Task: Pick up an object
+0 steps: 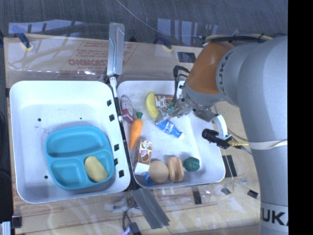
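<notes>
Gripper (pixel 172 110) above blue packet (pixel 169 128) (long axis slanting down-right)

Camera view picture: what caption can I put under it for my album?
Robot gripper reaches into the right bin of toy food, near a banana and carrot.

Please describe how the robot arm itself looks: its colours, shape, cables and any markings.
The arm is thick, rounded and grey, with an orange band above the wrist. Black cables run beside the wrist. White letters "UK" mark its lower part. The gripper is small, metallic and dark.
</notes>
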`<state>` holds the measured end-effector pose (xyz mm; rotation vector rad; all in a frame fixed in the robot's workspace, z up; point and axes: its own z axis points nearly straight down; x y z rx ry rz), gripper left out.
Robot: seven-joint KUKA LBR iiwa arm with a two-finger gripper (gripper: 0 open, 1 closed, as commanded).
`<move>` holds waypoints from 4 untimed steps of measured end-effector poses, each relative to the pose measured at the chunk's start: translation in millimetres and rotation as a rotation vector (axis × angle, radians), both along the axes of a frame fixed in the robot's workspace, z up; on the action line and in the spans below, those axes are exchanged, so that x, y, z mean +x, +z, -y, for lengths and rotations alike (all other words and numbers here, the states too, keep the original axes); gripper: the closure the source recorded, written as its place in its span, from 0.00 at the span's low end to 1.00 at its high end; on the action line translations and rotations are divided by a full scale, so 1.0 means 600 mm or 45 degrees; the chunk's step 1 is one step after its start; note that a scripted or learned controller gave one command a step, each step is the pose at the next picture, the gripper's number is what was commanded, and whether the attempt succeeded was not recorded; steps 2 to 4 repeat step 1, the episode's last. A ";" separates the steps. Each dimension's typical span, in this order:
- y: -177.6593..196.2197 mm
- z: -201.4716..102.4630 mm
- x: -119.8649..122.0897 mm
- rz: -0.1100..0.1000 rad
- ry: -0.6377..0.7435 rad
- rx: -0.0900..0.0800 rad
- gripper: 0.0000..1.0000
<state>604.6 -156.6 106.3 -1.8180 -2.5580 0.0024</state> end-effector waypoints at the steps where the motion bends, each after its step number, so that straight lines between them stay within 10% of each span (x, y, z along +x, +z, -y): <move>1: 0.156 -0.094 0.043 0.012 -0.149 -0.001 1.00; 4: 0.156 -0.094 0.043 0.012 -0.149 -0.001 1.00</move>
